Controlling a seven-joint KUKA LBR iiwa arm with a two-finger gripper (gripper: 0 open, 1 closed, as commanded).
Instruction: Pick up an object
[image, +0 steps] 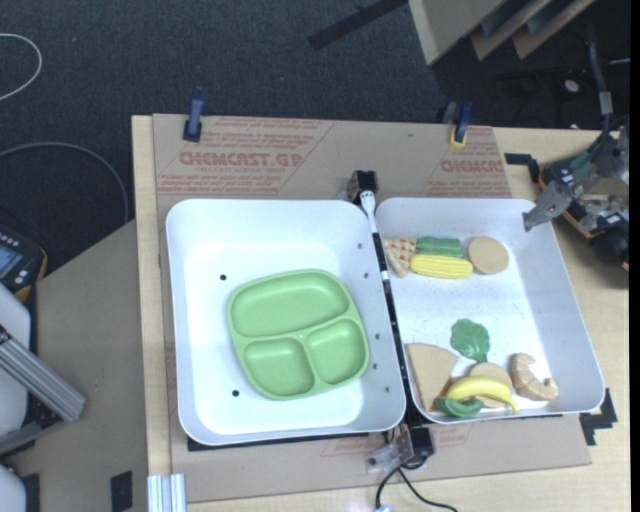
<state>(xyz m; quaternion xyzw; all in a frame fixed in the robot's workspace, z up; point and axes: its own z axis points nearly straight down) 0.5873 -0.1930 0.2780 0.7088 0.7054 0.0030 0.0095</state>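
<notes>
The right white bin (560, 300) holds several toy foods. At its far end a waffle piece (398, 255), a green pod (438, 245), a yellow corn cob (441, 266) and a round tan cookie (488, 254) lie close together. Near the front are a green leaf (469, 339), a tan wedge (428, 365), a banana (480, 388) and a tan lumpy piece (530, 376). My gripper (550, 207) hangs over the bin's far right corner, apart from every item, with the arm mostly cut off by the frame edge.
The left white bin (200, 260) carries a green divided plate (297, 332). A black clip (364, 186) sits where the bins meet at the back. Two clamps (194, 116) (459, 124) hold the brown board's far edge.
</notes>
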